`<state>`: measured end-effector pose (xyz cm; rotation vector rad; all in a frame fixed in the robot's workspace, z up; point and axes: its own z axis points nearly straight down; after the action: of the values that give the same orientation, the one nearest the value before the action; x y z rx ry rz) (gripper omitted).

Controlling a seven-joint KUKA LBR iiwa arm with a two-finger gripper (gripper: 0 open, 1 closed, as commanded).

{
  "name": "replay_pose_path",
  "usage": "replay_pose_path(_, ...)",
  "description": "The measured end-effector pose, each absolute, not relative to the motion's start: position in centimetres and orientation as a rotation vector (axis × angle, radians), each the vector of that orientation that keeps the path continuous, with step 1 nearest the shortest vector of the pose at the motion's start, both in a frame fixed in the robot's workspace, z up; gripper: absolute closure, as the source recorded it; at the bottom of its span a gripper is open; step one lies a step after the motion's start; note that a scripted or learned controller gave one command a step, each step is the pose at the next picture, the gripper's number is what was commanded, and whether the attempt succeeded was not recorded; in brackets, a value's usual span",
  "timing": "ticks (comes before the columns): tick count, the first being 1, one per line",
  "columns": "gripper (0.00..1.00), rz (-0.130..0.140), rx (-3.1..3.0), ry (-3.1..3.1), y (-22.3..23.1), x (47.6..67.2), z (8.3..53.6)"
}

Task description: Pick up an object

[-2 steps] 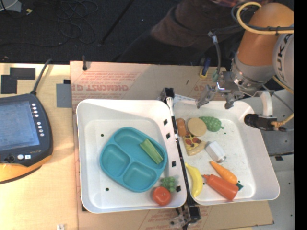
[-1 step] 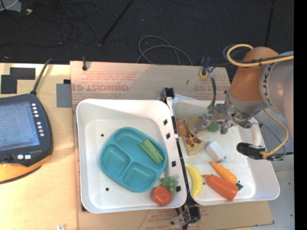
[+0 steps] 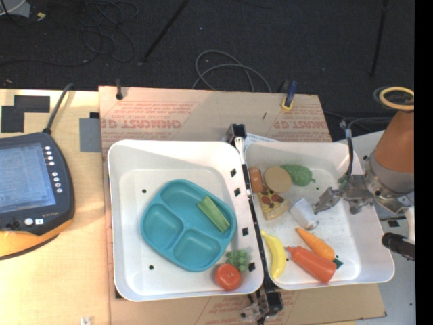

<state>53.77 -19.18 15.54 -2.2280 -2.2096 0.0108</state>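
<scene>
The gripper [image 3: 329,200] hangs with fingers spread and holding nothing above the right bin [image 3: 371,271], a small white object [image 3: 304,214] just to its left and two carrots [image 3: 313,254] below it.

A tray [image 3: 177,230] lay in the left bin [image 3: 135,161], a tomato [image 3: 228,276] before it; the right bin [image 3: 369,266] held a banana [image 3: 275,254], carrots [image 3: 312,257] and, seemingly, a pizza slice [image 3: 272,205].
</scene>
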Motion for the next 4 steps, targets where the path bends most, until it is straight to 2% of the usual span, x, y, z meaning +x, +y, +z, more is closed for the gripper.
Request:
replay_pose_path(1, 0.0, 0.007, -2.221, -2.213, -21.5, 48.6, 14.0)
replay_pose_path(2, 0.0, 0.001, -2.215, -2.219, -17.4, 47.5, 15.2)
replay_pose_path(3, 0.0, 0.002, -2.22, -2.219, -17.4, 47.5, 8.6)
replay_pose_path(4, 1.0, 0.0, -2.231, -2.212, -17.6, 47.6, 9.8)
